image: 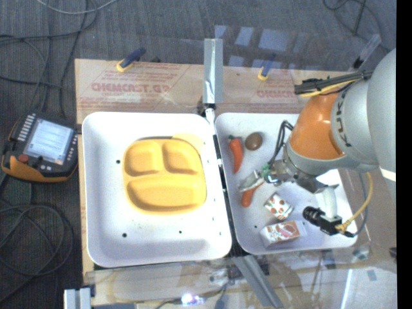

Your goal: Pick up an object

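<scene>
so far nothing was lifted; the gripper (257,180) hung low over the small carrot (248,197) in the right bin (293,237), its state i cannot tell

The arm (360,114) runs off the right edge and hides part of the right bin (257,240); the claw (261,177) is too small to read.

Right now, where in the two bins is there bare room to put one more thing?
Left bin: bare floor around the yellow tray, widest along the near edge. Right bin: crowded; carrots, brown ball, two cartons and the pincer fill it.
</scene>
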`<action>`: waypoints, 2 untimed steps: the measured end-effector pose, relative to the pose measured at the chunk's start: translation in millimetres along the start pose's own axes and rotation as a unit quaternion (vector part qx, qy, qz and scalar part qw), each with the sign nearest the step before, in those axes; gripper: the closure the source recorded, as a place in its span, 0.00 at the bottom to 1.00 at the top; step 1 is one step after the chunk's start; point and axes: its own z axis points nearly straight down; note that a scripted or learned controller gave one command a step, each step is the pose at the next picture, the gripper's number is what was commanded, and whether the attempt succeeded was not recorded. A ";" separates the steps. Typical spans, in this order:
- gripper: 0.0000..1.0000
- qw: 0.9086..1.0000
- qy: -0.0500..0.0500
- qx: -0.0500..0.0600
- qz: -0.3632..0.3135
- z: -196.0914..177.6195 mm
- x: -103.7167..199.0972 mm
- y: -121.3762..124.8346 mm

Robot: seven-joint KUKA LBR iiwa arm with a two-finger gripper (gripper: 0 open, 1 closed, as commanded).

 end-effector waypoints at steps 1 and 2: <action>1.00 1.000 0.000 0.000 0.001 -9.2 -1.4 0.3; 1.00 1.000 0.003 0.010 0.029 -145.3 38.2 31.0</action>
